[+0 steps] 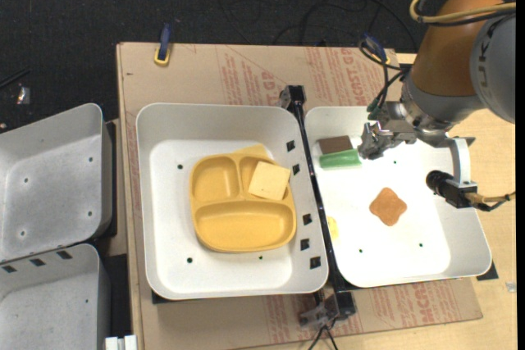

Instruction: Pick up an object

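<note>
Look first at the left bin point(164, 258); a yellow tray point(242, 229) lies flat in its middle, well away from every edge; a pale block point(269, 180) rests on the tray's far right corner, turned a little. It just lies there, so nothing has to hold it.

Now go to the right bin point(410, 254). A tiny yellow bit point(331, 224) sits against its left edge, too small to name. Up near the far left corner lies a green block point(340, 159), with a brown block point(334, 146) touching its far side; both are close to the left edge, so I think there is little room to reach in from that side.

The gripper point(373, 139) hangs just to the right of the green block, low over the bin floor; you cannot tell whether it is open or shut, and you cannot tell whether it touches the block. Nothing can be seen held in it. I think it is there because the green block is the thing it wants, since that is the nearest one.

A brown cookie point(388, 206) lies alone in the middle of the bin, apart from the gripper, with bare floor all round it; it looks like the easier pick if the block slips toward the edge. The pick is not yet done.
</note>
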### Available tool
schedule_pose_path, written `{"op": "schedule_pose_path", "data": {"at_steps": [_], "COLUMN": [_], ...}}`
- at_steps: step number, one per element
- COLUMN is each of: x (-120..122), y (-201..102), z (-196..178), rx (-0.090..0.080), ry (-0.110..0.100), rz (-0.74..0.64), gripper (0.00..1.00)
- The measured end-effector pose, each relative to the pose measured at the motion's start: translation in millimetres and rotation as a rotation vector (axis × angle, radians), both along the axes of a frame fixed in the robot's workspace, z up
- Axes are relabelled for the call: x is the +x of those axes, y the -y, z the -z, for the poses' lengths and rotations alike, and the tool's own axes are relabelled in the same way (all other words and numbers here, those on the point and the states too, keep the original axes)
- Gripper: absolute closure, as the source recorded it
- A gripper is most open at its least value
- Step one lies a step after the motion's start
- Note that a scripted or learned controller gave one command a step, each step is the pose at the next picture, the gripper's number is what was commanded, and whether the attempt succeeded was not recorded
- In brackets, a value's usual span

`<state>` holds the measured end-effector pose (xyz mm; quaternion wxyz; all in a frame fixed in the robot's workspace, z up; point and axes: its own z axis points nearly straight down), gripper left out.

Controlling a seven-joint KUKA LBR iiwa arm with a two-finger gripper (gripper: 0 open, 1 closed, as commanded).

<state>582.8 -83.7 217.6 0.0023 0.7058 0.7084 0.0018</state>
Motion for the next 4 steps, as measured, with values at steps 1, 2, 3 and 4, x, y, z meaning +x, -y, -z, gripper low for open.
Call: {"op": "schedule_pose_path", "data": {"at_steps": [1, 2, 3, 4], "x": [1, -13, -27, -34], "y": [0, -52, -98, -156], "z": [-18, -6, 1, -3], "rx": [0.0, 0.003, 0.002, 0.003], "ry": [-0.003, -0.008, -0.009, -0.006], "rz": [0.001, -0.003, -0.004, -0.005], "gripper": [1.0, 1.0, 1.0, 1.0]}}
